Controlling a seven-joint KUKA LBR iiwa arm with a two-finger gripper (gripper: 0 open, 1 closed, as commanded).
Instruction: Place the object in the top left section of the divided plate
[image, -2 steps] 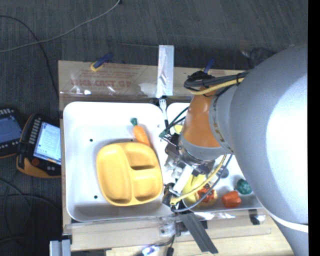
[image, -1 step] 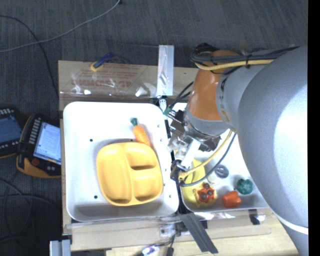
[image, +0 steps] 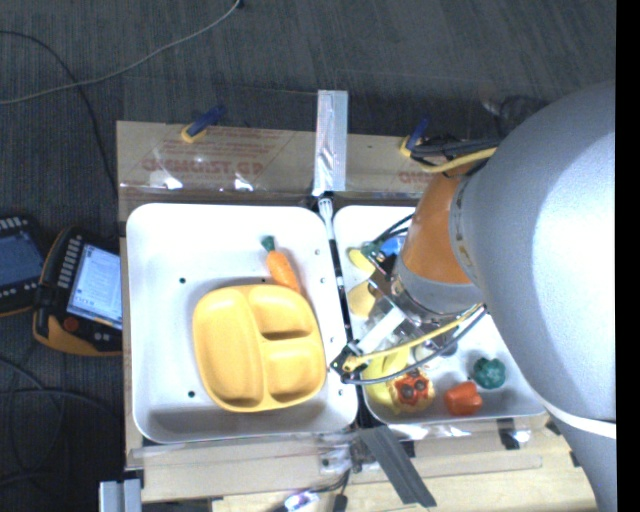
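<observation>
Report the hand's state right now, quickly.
Hand: low in the right bin, over the toys near the bin divider; open or closed cannot be told, and no object is seen held.

Dark grey carpet (image: 300, 50) surrounds the wooden bench (image: 240, 165); cables trail across it.

The divided plate (image: 258, 345) is yellow, with rounded corners and three sections. It lies flat in the left bin, toward the near right part. A toy carrot (image: 282, 266), orange with a green top, lies just beyond the plate's far edge, near the bin's right wall.
</observation>
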